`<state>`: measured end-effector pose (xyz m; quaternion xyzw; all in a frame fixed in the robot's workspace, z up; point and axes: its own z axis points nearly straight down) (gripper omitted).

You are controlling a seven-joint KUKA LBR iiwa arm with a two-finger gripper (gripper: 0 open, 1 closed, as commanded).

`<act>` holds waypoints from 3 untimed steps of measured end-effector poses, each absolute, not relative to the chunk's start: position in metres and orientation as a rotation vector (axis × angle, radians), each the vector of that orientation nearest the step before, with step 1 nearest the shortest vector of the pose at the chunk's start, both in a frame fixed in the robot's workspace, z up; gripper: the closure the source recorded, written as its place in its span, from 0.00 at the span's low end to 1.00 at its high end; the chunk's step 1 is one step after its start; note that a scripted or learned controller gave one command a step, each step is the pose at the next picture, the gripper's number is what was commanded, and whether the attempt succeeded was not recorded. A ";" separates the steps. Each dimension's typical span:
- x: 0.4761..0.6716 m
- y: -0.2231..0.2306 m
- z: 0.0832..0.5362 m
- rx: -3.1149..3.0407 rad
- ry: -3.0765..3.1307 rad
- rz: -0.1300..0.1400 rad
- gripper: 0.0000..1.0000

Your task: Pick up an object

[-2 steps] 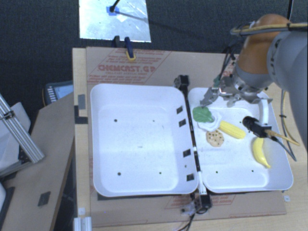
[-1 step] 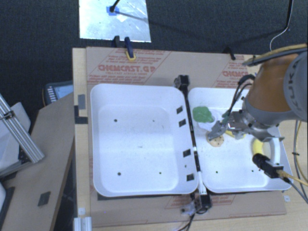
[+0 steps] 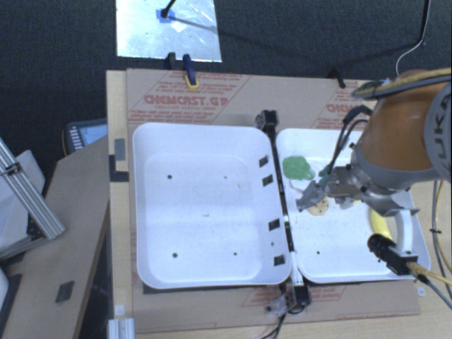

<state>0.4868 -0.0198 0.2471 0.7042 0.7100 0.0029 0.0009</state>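
Tan piece (image 3: 319, 207): small, rounded, probably light and stiff; a pinch across its width looks best. It lies left of centre in the view's right-hand bin (image 3: 339, 260), just under the gripper (image 3: 308, 199), whose state I cannot tell. Green lump (image 3: 297, 167) is near, yellow object (image 3: 379, 224) apart. The dividing wall is close; the near floor is open.

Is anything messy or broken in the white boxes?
Nothing looks spilled or broken. A green thing, a small tan thing and a yellow thing all lie inside the bin on the picture's right, with the gripper right by the tan one. The arm hides part of the yellow thing.
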 end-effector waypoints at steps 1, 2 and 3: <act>0.488 -0.022 0.255 2.212 2.227 0.006 1.00; 0.558 -0.016 0.416 2.201 2.217 0.025 1.00; 0.484 0.037 0.423 2.210 2.233 0.006 1.00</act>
